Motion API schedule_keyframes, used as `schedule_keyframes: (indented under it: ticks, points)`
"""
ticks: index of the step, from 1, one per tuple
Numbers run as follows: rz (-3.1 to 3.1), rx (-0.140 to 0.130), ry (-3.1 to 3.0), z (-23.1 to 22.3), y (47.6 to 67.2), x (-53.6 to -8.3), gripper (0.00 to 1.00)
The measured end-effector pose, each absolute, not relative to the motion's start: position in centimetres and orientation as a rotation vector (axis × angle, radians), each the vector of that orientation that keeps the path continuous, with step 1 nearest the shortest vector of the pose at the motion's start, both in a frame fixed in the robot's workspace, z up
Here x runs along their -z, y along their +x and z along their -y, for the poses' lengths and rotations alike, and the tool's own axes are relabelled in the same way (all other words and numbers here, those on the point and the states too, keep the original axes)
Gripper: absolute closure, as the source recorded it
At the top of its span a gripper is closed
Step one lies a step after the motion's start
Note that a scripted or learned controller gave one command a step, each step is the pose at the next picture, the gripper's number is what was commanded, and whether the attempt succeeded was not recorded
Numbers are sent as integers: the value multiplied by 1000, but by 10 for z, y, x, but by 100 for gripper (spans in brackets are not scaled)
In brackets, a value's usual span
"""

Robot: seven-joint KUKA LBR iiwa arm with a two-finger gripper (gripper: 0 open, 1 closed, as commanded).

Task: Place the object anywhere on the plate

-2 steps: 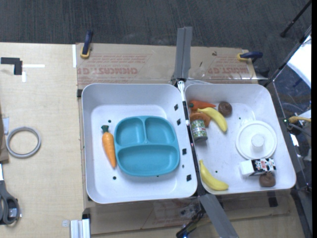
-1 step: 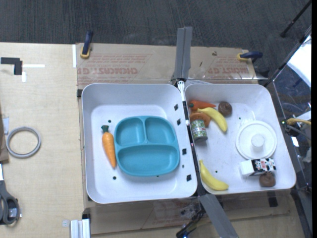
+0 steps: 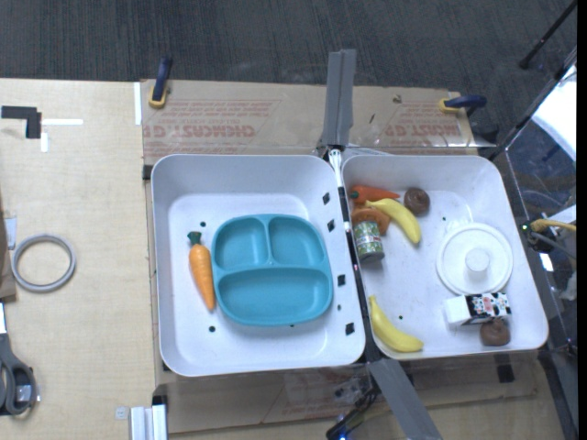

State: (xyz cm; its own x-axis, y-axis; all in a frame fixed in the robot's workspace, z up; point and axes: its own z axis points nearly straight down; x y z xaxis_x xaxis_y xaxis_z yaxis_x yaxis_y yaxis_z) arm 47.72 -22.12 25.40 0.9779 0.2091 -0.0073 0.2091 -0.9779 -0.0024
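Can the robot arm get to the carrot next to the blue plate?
Probably yes: the carrot lies alone and uncovered in the left bin, beside the blue plate, though close to the bin's wall.

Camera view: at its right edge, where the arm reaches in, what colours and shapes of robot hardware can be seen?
Beside the right bin the right edge shows thin black struts, a pale white-blue shape with a rounded outline, and a short yellow cable. I cannot tell whether any of these belongs to the arm.
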Motion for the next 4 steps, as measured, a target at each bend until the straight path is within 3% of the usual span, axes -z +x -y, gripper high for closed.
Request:
schedule_keyframes:
  ticks: [4]
  points:
    - [320,-9,-3124,222,477,-262,0]
